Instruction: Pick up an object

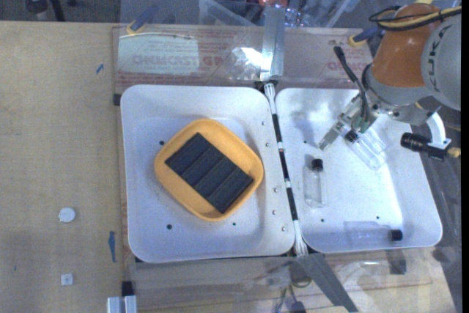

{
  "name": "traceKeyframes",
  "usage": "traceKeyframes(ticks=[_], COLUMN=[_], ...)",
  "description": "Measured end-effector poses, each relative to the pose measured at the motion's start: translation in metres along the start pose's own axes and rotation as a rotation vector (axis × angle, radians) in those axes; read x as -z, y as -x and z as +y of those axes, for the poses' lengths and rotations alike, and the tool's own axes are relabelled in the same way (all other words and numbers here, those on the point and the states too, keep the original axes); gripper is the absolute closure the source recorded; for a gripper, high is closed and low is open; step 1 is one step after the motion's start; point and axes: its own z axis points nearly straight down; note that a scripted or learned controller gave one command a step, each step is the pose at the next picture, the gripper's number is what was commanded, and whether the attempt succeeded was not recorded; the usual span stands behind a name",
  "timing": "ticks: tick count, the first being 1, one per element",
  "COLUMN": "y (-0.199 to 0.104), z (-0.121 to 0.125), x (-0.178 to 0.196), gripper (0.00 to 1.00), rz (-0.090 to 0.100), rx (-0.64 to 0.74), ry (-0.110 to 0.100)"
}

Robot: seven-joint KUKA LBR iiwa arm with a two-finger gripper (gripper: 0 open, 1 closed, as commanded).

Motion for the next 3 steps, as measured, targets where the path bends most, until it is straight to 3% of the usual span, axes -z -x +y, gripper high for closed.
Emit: traceKeyframes(ticks=[1,2,3], y=[0.002,0.05,0.004], z=[0.001,-0.048,-0.01], x=[0.012,0.034,0.128], gripper=[1.0,1.0,1.0], rz=[-0.008,0.008,0.01], rx=[0.0,0.232,-0.014], ry=[0.005,-0.004,-0.006])
